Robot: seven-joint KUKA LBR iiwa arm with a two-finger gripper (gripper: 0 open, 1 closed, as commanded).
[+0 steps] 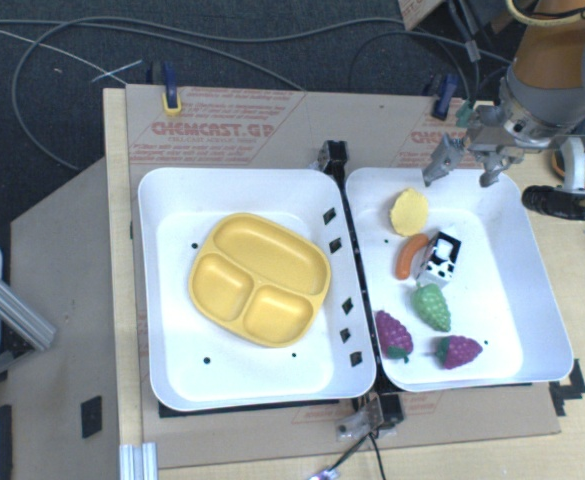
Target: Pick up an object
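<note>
My gripper (464, 172) hangs open above the far edge of the right bin (532, 298), its two fingers spread wide with nothing between them. Just below and left of it lies a yellow round piece (409, 211). Closer to the front lie an orange sausage-like piece (409, 257), a black and white block (440, 257), a green piece (433, 307) and two purple grape bunches (394, 334) (459, 350).
The left bin (162, 298) holds a yellow divided plate (260, 279). A black divider (340, 238) with clips runs between the bins. Cables and blue clamps (171, 90) sit along the board's far edge.
</note>
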